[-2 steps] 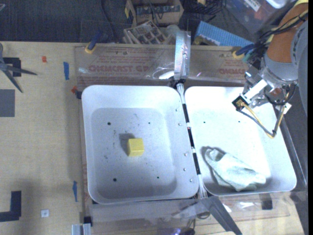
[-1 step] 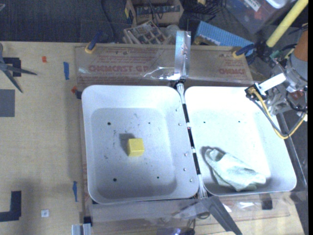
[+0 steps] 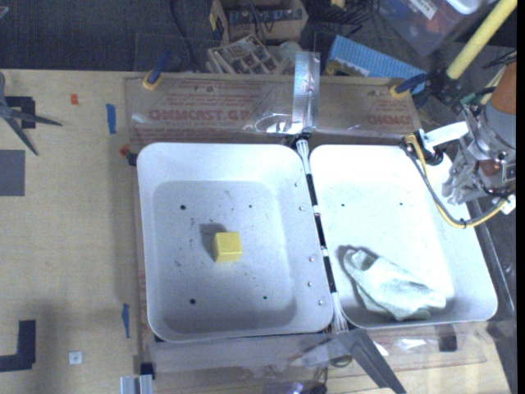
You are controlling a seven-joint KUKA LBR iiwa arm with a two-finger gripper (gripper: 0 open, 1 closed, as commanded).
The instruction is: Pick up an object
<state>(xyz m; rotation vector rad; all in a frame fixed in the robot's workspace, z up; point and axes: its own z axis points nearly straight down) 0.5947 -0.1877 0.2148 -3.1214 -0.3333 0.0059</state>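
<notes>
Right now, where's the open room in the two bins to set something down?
Left bin: bare floor all round the yellow block, widest toward the far wall. Right bin: the far half is open, up to the gripper at its right rim. Crowded: its near corner, where the crumpled white cloth lies.

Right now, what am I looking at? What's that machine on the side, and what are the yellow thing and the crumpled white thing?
You are looking down from a camera fixed above a workbench. On the bench sit two shallow white trays, called bins, side by side. The left bin has a small yellow block lying near its middle. The right bin has a crumpled white cloth near its front edge. The machine at the right edge is a robot arm, and its gripper, a two-finger hand, hangs over the right bin's far side. Its job is to pick something up. It holds nothing at the moment; both the block and the cloth lie in their bins, away from it.
</notes>
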